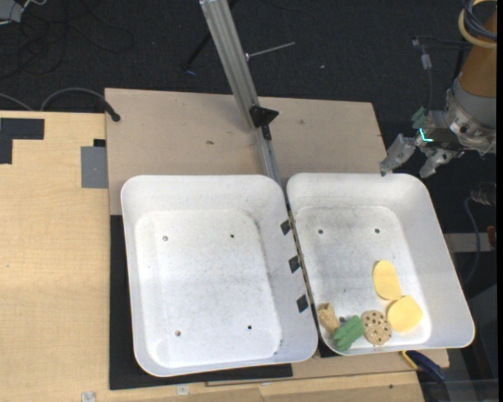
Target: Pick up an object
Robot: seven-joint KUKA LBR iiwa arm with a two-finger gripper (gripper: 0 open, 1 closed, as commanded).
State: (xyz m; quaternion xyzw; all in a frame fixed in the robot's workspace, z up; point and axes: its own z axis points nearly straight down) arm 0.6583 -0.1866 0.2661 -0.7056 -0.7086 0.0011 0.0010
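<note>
Jaws spread and empty: your gripper (pixel 412 155) hangs above the right bin's (pixel 419 193) far rim. Yellow pieces (pixel 386 280), cookie (pixel 375 327), green toy (pixel 349 332) cluster at its near edge, unobstructed.

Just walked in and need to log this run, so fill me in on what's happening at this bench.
A grey arm with an orange band reaches in from the right, set to pick up an object. Its gripper hangs with open jaws above the far right corner of the right bin, holding nothing. The objects lie clustered in that bin's near corner: two yellow pieces, a speckled brown disc, a green piece and a small tan piece. The left bin sits alongside.
</note>
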